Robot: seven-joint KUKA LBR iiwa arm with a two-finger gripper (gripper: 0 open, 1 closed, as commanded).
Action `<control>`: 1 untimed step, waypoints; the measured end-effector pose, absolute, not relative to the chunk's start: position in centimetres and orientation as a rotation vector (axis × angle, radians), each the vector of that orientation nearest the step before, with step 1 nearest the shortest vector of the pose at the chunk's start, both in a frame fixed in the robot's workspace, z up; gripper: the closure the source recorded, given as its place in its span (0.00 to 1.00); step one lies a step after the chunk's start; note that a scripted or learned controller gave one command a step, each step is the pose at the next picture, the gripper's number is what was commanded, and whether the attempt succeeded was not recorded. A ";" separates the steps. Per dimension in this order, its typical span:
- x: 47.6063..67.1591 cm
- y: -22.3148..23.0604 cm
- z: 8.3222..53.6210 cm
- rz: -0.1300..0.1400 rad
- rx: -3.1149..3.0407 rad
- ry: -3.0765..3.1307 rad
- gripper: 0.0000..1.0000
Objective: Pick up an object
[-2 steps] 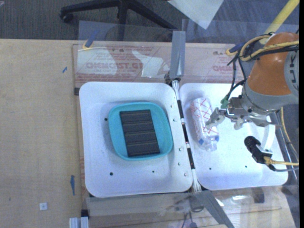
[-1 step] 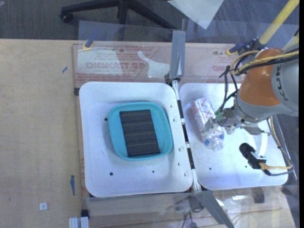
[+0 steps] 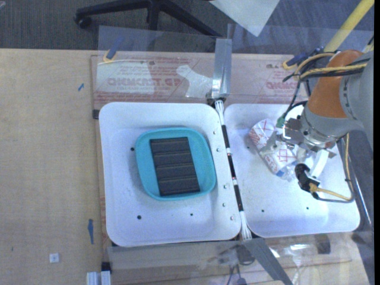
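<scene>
Teal tray (image 3: 145, 177) with dark-grey ribbed block (image 3: 173, 165); white wrapper (image 3: 268, 146), seemingly red-crosshatched.

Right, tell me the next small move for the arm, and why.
Probably a short descent onto the crumpled white-and-red wrapper, then close. The gripper sits in the right bin right beside that wrapper, and nothing shows between its fingers. The teal tray lies in the other bin.

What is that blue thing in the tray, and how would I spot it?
Find the left white bin of the two. Lying at its middle is a turquoise plastic dish with rounded corners, holding a dark ribbed rectangular block. The crumpled white, red-patterned wrapper lies in the other bin.
</scene>
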State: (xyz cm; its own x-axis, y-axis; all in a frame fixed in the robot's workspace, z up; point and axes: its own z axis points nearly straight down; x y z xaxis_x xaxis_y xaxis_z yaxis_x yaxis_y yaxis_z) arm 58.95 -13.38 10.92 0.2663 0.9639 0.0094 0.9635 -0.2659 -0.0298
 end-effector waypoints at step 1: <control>59.4 -13.9 10.5 -0.001 -2.324 -2.077 0.00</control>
State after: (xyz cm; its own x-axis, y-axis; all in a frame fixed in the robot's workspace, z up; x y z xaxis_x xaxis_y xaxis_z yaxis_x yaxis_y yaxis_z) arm 59.45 -13.89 10.48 0.1125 0.9935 0.0169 0.9935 -0.1122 -0.0180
